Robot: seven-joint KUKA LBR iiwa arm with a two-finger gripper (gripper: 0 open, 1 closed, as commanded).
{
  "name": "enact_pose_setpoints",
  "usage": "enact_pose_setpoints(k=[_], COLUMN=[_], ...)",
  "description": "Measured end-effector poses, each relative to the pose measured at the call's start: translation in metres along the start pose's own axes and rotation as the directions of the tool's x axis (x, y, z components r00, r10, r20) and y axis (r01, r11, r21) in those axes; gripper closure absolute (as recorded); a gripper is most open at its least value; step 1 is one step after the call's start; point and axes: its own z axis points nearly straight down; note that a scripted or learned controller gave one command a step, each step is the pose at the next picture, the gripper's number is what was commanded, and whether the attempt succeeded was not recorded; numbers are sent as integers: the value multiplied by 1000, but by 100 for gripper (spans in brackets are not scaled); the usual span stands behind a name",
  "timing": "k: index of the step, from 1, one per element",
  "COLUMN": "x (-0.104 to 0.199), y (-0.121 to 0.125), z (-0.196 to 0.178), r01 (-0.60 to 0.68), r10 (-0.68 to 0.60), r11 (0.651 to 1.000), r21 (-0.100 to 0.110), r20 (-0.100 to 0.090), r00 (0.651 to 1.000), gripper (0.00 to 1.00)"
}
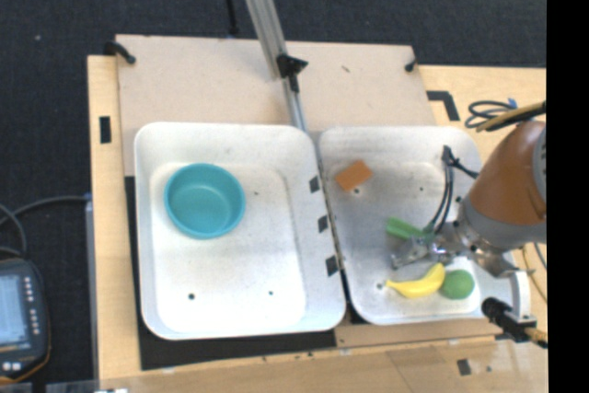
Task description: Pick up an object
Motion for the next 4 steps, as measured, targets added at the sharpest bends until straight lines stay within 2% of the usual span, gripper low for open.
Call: enact_pose_setpoints(k=[1, 3, 4], x=[-1, -4, -5], y=[2, 11, 13], z=[-11, -140, -160], r01=[-4, 7, 8], r10=[4, -7, -8], r11=[1000, 1000, 1000], r21=[-5, -10, -5], r20=[0, 2, 0], r00=[1000, 1000, 1000], gripper=[100, 100, 100])
